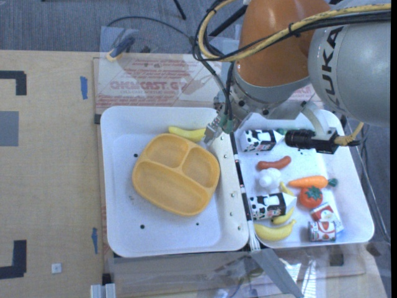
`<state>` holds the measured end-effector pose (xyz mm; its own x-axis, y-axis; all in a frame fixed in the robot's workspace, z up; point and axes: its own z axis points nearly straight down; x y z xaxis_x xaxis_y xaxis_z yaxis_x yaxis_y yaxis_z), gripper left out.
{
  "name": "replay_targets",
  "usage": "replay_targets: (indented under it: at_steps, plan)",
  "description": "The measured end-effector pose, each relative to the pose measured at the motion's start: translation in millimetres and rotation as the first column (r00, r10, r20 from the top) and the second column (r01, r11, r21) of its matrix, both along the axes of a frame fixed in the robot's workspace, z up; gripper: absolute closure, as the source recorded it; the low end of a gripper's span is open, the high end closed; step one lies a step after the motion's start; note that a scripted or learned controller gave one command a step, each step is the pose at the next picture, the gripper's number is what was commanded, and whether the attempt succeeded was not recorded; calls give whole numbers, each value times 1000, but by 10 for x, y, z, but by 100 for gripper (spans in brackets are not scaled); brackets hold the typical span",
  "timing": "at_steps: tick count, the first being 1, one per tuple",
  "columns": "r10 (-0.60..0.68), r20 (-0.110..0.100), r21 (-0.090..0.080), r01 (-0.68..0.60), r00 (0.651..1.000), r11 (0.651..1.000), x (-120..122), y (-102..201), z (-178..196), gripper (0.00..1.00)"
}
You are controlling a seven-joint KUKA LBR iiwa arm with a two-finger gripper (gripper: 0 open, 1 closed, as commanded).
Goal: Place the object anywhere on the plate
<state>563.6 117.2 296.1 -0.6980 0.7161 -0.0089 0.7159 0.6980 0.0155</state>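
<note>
A yellow divided plate [175,174] lies in the left bin [118,228], with nothing on it. A small yellow banana-shaped piece [186,131] rests on the bin floor just beyond the plate's far edge. My gripper [213,131] hangs low at the right end of that piece, close to the wall between the two bins. Its tip touches or nearly touches the yellow piece, and the large orange wrist above hides much of it.
The right bin [363,228] holds two cow-patterned cartons [259,140] [267,205], a red sausage [273,163], a white ball [269,179], a carrot [308,182], a red fruit [311,196], a banana [276,228] and a red-white carton [324,222]. The arm overhangs its far part.
</note>
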Motion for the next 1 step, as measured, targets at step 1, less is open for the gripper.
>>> replay_targets:
  at_steps: [1]
  plan:
    - [-39, -17, -4, 39, 999, 999, -119, -186, -455, 100]
